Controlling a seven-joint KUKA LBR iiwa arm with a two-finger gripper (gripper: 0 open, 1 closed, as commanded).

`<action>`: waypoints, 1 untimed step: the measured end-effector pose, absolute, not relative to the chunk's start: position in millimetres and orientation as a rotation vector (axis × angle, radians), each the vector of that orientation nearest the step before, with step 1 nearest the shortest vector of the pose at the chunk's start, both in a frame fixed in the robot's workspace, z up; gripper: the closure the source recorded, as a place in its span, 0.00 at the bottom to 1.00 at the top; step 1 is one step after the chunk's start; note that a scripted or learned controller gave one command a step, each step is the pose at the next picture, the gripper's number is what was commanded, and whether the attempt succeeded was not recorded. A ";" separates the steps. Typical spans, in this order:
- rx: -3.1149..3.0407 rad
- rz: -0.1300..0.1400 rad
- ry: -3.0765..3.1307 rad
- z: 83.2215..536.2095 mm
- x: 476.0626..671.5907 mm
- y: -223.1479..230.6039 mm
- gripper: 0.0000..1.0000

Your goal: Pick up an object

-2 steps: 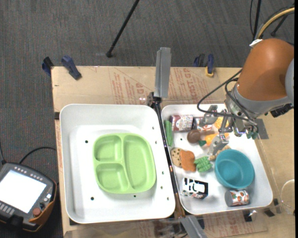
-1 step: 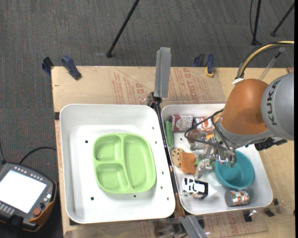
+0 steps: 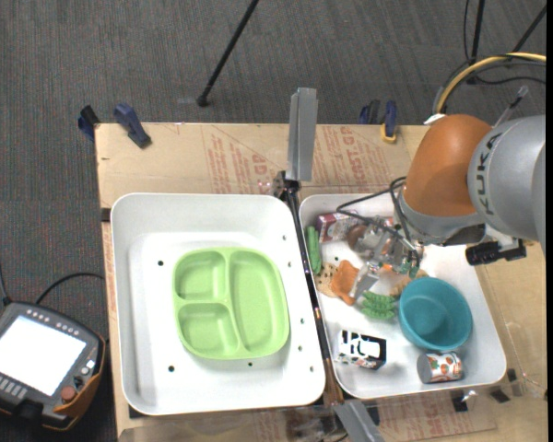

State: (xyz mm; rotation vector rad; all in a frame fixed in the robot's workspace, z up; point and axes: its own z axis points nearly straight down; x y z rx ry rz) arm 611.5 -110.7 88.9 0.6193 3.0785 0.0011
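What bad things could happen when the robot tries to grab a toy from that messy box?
The tool sits over a crowded heap in the right bin, so it might pinch two things together or grab nothing. The orange piece and the green toy lie pressed close together, so lifting one could drag the other. The teal bowl is right beside them and might get bumped.

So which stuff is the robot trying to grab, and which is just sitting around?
For the job:
gripper
orange toy
green toy
teal bowl
small can
black-and-white packet

Just lying about:
green divided plate
blue clamps
handheld screen
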 end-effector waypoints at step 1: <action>0.686 0.001 3.038 93.6 491.0 -101.6 0.00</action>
